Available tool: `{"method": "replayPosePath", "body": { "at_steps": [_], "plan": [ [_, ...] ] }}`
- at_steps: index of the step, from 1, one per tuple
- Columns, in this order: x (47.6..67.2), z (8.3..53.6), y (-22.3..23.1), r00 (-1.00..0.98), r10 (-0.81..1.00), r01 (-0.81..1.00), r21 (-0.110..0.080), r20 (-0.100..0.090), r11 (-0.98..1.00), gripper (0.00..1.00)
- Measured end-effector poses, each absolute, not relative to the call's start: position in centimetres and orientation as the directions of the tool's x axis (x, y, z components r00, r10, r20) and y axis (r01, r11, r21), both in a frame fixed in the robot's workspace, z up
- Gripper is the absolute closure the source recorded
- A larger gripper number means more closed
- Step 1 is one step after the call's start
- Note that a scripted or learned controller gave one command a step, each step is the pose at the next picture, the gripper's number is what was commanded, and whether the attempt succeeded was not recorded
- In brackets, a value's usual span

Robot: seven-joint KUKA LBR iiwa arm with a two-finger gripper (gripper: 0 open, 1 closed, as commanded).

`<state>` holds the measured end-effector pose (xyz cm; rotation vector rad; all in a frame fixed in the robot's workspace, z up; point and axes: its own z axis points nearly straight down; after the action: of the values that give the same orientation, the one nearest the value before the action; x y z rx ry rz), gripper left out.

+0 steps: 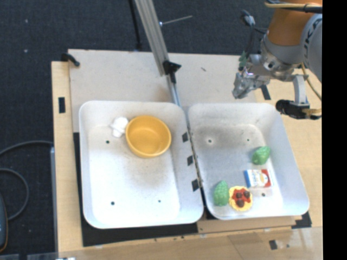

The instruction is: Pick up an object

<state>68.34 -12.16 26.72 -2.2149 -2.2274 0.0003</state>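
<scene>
Fingers (239, 92) hang at the tip of the grey arm (287, 42) toward two o'clock in the view, over the bare worktop (211, 80) just beyond the twelve o'clock rim of the right bin (282, 123). We cannot tell whether they are spread or closed, since they show as one grey mass from this angle. We see nothing lodged between them.

Everything that could be picked lies down in the two white bins, well apart from the fingers. In the right bin, four things gather in the five o'clock part:
- a green lump (261, 155) near the three o'clock wall;
- a small white carton (257, 177) with red and blue print, just at six o'clock of that lump;
- a little yellow dish of red and dark toy food (241, 197), near the six o'clock rim and touching or almost touching the carton;
- a second green lump (220, 193), just beside the dish at its nine o'clock.

In the left bin (97, 199), a yellow bowl (148, 136) stands upright near the twelve o'clock wall. A small white crumpled thing (119, 125) sits against the bowl's ten o'clock side.

A slanted aluminium rail (152, 31) rises from between the bins toward twelve o'clock.
</scene>
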Motion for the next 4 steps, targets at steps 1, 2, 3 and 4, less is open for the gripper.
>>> {"method": "replayPosePath", "body": {
  "at_steps": [1,2,3,4],
  "plan": [
    [68.1,25.5,-6.6,-0.006,1.0,1.0,-0.001,0.0,0.006,1.0],
    [68.4,25.3,-2.6,-0.003,1.0,1.0,-0.001,0.001,0.003,1.0],
    [67.9,24.2,2.6,-0.007,1.0,1.0,-0.002,0.001,0.007,1.0],
    [68.6,24.9,7.2,-0.007,1.0,1.0,0.002,0.002,0.007,1.0]
  ]
}}
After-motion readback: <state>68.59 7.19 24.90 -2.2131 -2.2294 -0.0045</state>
